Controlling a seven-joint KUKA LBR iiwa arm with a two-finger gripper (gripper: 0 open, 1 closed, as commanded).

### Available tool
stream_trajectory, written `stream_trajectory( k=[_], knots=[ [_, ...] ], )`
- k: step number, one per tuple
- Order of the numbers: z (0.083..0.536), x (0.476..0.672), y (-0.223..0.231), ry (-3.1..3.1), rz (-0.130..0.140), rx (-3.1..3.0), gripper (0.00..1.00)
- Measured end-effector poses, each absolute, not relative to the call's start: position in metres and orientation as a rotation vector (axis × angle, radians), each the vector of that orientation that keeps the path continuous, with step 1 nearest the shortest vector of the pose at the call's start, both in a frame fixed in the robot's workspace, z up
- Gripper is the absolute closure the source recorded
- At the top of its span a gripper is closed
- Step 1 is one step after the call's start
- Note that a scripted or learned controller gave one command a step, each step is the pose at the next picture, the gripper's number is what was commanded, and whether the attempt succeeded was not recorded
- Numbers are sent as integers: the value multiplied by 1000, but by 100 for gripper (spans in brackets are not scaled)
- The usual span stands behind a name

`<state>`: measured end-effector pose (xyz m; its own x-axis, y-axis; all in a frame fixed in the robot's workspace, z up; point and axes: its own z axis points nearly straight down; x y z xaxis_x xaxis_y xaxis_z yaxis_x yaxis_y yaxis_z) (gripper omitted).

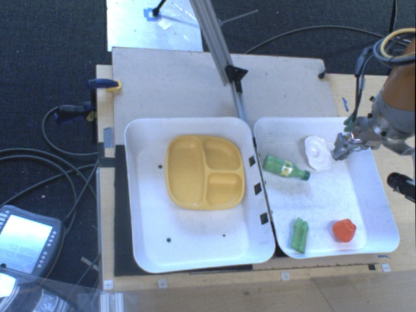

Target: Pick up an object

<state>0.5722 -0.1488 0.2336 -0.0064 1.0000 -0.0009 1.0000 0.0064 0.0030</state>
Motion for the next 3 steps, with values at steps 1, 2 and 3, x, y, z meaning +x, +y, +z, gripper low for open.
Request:
stream_trajectory(
  k=[1, 2, 3],
  knots=[
    [224, 578, -95, 2233, 4, 2210, 100],
    [226, 571, -41, 2235, 3, 2209, 100],
    [224, 583, 20, 2236, 5, 2208, 100]
  ],
)
